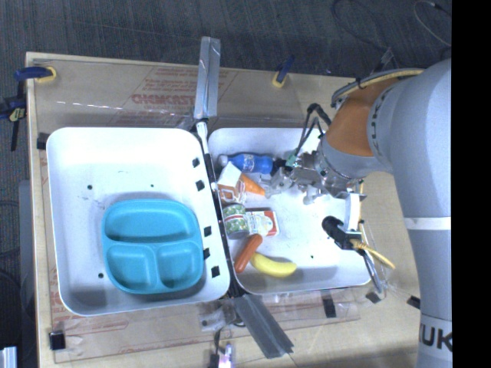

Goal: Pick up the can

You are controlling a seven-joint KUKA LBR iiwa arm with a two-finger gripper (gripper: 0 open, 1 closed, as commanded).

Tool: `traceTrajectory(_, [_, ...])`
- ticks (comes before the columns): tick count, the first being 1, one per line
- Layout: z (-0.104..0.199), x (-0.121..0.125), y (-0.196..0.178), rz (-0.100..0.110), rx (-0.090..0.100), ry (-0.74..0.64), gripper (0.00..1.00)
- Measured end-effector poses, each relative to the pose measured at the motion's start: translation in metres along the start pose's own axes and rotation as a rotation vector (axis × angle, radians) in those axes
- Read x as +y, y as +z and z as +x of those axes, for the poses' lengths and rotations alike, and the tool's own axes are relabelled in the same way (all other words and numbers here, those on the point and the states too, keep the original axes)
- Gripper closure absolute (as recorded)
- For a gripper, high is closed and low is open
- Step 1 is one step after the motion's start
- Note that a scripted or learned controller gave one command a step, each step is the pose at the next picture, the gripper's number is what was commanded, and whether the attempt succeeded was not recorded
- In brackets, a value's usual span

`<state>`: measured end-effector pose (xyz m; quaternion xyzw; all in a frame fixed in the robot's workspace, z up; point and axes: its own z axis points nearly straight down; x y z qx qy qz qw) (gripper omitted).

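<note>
Hovering my gripper over right bin's left-edge clutter, jaw state unclear (can't tell); can sits packed, risking wrong grab.

Bench of light wood, flat, with red print near the back edge. On it, two white bins side by side, touching down the middle. Left bin bigger, holding a blue tray. Right bin smaller, with food things piled in it. Blue clamp at the back left corner of the bench. Small blue clip at the back edge, near the middle. Grey bar lying across the back, pointing at the gap between the bins.
</note>
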<state>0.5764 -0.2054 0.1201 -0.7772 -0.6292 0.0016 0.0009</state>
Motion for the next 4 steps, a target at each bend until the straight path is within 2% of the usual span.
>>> traceTrajectory(1, [0.030, 0.045, 0.021, -0.001, -0.001, -0.017, 0.00])
traceTrajectory(2, [0.024, 0.037, 0.022, -0.001, -0.006, -0.265, 0.00])
traceTrajectory(3, [0.025, 0.037, 0.013, 0.001, -0.005, -0.270, 1.00])
traceTrajectory(4, [0.029, 0.022, 0.028, -0.001, 0.001, -0.370, 1.00])
